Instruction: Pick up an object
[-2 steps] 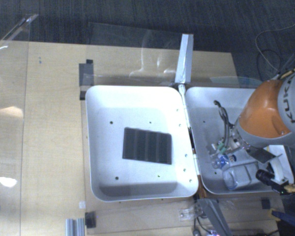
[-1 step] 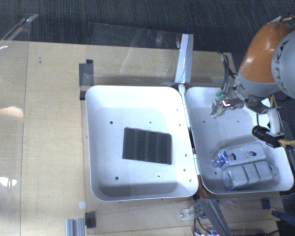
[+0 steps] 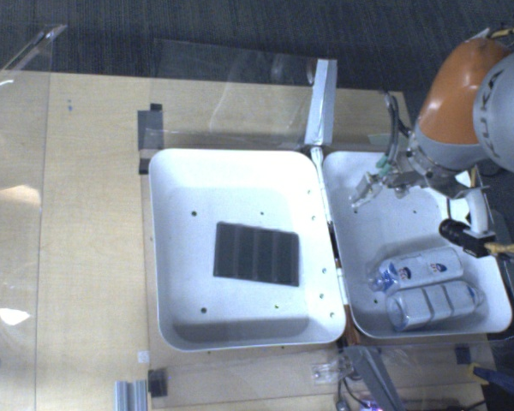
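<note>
The gripper [image 3: 364, 193] hung over the upper part of the right-hand bin [image 3: 360, 311], its two thin fingers reaching toward the lower left of the frame and standing slightly spread. Nothing lay between them, and whether their tips touched the white floor below could not be told from this angle. Above and to the right, the grey arm with its orange band [image 3: 458, 92] filled the upper right corner of the frame.

Lower in the same bin, toward its lower right corner, lay two clear plastic bottles. The upper bottle [image 3: 420, 272] carried a label with blue and red marks and a blue cap at its left end; it lay on its side with its long axis running left to right, rising slightly toward the right, cap toward the middle of the frame. The lower bottle [image 3: 435, 305], ribbed and bluish, lay on its side just beside it, close to parallel, against the bin's lower wall. Both sat well apart from the gripper.

In the left-hand bin [image 3: 167, 229], a flat dark ribbed mat [image 3: 257, 253] lay near the centre, its ridges running roughly top to bottom. The bins stood side by side on a pale wooden bench [image 3: 68, 229].
</note>
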`<action>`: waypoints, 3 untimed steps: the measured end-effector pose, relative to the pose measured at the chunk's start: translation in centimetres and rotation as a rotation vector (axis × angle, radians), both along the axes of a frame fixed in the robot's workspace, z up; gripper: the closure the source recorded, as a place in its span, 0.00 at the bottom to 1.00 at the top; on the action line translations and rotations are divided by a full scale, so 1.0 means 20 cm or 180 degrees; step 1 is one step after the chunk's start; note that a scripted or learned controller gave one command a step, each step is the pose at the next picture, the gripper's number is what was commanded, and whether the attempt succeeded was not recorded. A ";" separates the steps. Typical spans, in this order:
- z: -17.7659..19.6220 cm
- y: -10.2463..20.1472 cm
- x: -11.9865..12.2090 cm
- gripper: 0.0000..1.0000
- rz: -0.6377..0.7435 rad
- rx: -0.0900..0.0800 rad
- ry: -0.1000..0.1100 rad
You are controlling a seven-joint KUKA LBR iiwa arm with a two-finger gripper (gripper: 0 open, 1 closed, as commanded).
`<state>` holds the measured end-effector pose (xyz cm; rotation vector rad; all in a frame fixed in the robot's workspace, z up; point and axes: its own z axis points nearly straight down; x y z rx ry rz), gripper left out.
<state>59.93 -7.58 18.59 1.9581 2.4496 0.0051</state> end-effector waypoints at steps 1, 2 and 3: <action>-0.48 -0.09 -0.27 0.00 0.0615 -0.0003 -0.0022; -0.47 -0.26 -0.51 0.00 0.0700 -0.0023 -0.0058; -0.41 -0.24 -0.49 1.00 0.0714 -0.0011 -0.0087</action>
